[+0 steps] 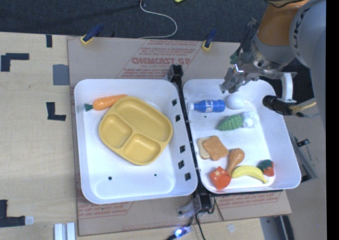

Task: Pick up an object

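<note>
Cut off by the right and top edges: the grey arm (310,16), only wrist and orange band visible. Too small and dark to read: the gripper (231,84) fingertips, open or closed unclear. Partly hidden under the gripper: a white object (236,101). Tucked behind the banana (249,172): a small red-and-green item (267,167), identity unclear.

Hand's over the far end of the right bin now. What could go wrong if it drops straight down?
The hand hangs above a white egg-shaped object that looks smooth and rounded, so it may slip out. The blue plastic bottle and green bumpy toy lie close by and could get nudged.
</note>
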Tool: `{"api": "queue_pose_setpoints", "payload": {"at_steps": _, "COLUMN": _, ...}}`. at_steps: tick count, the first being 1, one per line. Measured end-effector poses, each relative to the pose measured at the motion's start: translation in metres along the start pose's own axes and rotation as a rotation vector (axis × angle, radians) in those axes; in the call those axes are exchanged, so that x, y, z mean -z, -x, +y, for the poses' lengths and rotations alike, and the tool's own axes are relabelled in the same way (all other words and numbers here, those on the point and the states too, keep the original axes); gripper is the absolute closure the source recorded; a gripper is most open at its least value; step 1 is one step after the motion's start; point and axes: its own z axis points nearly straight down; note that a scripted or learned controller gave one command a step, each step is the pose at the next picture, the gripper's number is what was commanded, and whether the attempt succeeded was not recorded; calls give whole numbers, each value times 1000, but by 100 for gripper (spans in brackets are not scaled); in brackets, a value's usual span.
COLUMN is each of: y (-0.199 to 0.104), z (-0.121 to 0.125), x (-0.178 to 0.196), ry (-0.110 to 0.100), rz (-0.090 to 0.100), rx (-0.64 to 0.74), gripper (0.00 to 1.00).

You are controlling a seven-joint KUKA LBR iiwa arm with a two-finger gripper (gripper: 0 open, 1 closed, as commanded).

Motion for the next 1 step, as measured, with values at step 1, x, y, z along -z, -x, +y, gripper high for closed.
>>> {"api": "queue_pose_setpoints", "payload": {"at_steps": 1, "y": -58, "z": -6, "x": 9, "ry": -1, "rz": 1, "rx": 5, "gripper": 100}}
